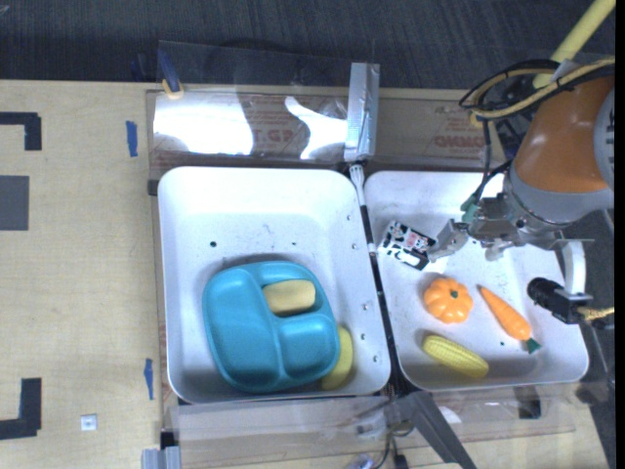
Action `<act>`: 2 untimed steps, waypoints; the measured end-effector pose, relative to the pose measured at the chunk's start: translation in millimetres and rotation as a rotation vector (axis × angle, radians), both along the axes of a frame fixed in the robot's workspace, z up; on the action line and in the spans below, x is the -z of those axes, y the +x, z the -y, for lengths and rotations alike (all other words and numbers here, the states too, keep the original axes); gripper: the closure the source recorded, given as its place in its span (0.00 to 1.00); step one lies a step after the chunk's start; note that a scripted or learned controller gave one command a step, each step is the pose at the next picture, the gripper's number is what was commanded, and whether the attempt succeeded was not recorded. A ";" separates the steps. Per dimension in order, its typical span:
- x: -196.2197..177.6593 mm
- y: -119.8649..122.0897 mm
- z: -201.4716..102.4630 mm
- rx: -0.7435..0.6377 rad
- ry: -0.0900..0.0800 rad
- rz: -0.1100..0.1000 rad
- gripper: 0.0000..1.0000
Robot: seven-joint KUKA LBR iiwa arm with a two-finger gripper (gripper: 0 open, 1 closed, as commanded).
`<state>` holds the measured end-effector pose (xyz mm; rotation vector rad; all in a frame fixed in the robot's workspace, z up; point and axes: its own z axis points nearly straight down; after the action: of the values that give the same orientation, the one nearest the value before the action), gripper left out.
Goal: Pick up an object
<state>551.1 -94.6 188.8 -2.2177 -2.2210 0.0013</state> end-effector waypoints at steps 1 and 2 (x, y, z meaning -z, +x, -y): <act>71.4 -32.1 67.6 -0.017 -0.005 0.016 0.00; 82.8 -54.5 95.9 0.100 0.000 0.049 0.00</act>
<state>496.6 -190.5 106.1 -2.3513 -2.1304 -0.0532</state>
